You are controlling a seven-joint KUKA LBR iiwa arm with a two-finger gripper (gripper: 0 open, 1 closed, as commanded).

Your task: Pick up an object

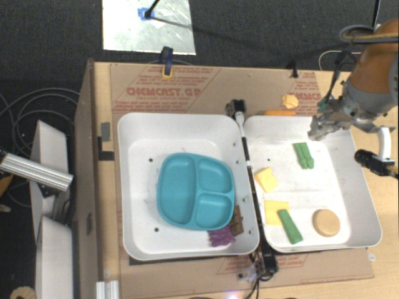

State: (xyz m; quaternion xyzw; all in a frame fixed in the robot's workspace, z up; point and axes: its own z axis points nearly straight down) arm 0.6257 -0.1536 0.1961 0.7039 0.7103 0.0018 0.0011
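Behind the gripper, fingers indistinct, blurred.

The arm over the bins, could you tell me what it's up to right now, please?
The arm reaches in over the right bin, its gripper at the far edge, just above a green stick. Nothing is visibly picked up yet. The left bin holds a blue plate.

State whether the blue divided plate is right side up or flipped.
Right side up: the blue divided plastic plate shows its three hollow compartments facing upward.
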